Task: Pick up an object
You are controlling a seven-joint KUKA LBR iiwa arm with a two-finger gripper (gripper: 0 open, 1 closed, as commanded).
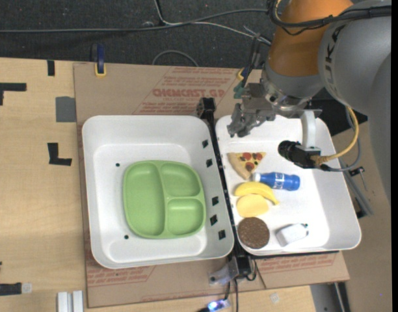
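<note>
Gripper [241, 123] is hanging just above the pizza slice [246, 162], fingers slightly parted, gripping nothing; the slice's tip is pointing toward the bin's near edge.

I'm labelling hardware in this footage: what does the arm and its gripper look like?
A thick grey arm with a glossy orange band above the wrist, and a dark metallic gripper. Black cables run along the wrist, and a tan cable loops beside a small black cylindrical module.
</note>
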